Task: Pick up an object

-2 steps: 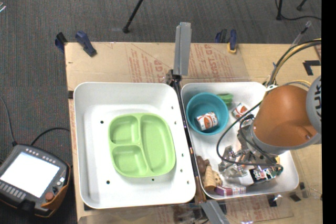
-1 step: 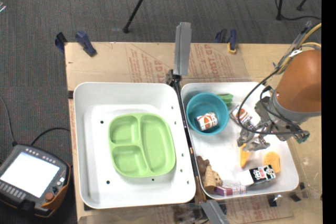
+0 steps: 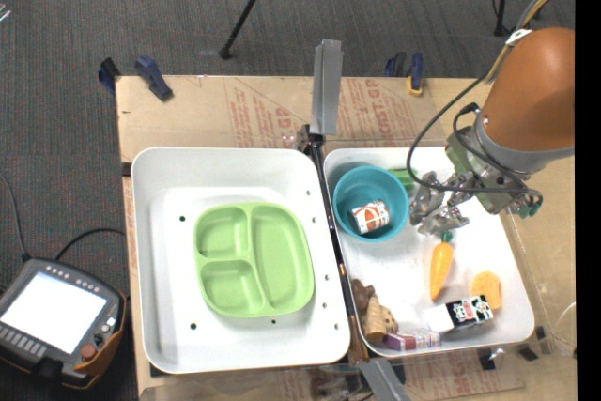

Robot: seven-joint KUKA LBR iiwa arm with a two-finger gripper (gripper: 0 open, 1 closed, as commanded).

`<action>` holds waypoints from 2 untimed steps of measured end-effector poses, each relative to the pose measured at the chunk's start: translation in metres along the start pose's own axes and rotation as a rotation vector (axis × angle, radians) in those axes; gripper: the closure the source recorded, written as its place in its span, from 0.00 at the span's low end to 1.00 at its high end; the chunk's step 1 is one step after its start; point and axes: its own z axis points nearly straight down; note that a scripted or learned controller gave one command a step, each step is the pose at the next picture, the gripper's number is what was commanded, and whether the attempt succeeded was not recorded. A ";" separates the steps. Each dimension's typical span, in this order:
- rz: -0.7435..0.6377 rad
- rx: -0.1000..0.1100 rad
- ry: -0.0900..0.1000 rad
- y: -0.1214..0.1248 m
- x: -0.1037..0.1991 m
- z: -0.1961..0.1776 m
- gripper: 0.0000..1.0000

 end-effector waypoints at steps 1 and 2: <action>-0.164 -0.006 0.009 -0.038 0.023 0.145 1.00; -0.164 -0.006 0.009 -0.038 0.023 0.144 0.00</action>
